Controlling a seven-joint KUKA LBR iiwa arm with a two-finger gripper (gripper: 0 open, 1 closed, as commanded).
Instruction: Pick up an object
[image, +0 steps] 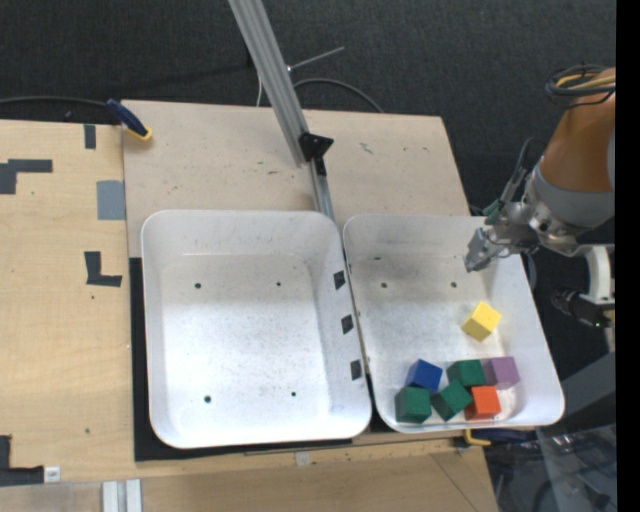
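The pincer (478, 256) hung over the right bin (400, 250), above the yellow block (481, 321); whether clenched, I couldn't tell.

Light is even and diffuse, moderately bright, with no hard-edged shadows anywhere. The two white bins (245, 330) are the brightest surfaces; their floors read slightly washed out, with mild glare along the rounded rims, strongest toward 5 o'clock on the right bin (440, 290). Soft, short shadows sit under the blocks (455, 390) at 5 o'clock, and the bin walls cast faint grey gradients inward. The dark floor at 12 o'clock falls nearly to black and loses detail. Overall sharpness is modest: edges are soft, fine texture is grainy, and the arm (575, 165) at 3 o'clock looks slightly blurred. Straight edges near the frame borders stay straight, with no obvious bending.
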